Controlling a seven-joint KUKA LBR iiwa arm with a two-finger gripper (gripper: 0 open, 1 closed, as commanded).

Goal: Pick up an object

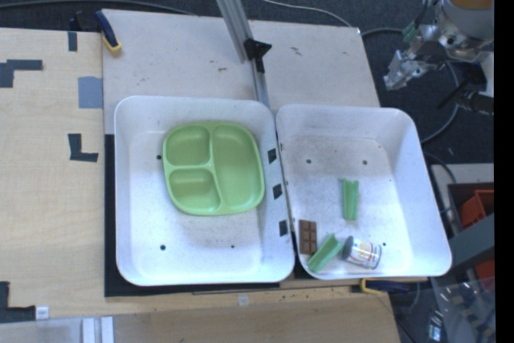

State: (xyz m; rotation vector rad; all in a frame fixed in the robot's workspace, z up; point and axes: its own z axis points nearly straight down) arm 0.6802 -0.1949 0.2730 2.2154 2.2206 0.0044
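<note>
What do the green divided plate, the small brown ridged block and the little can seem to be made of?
The green divided plate in the left bin looks like moulded plastic: one even colour, soft sheen, rounded compartments. The small brown ridged block in the right bin resembles a chocolate bar, probably a plastic toy; too small to be sure. The little can beside it seems metal, with a shiny pale end.

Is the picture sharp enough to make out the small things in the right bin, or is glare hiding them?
Camera view: lighting even, no glare; the green stick, brown block and small can are soft-edged but readable; the gripper is blurred.
</note>
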